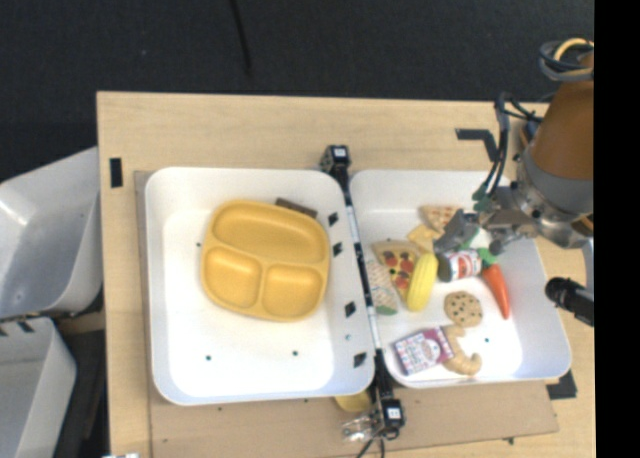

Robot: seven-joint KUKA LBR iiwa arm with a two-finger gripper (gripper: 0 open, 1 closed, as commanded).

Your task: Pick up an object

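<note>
The gripper (468, 234) hangs low over the right bin (530, 346), its 2 dark fingers spread apart with nothing between them, above a small red-and-white bottle (462, 266) that lies beside a yellow banana-shaped toy (421, 282) and an orange carrot (497, 288). The bottle looks like the likeliest target. To do this well, I judge the fingers should straddle the bottle across its narrow width and descend straight, avoiding the carrot and banana. The cookie (463, 308) sits clear. The yellow divided tray (266, 259) lies in the left bin (180, 346).
</note>
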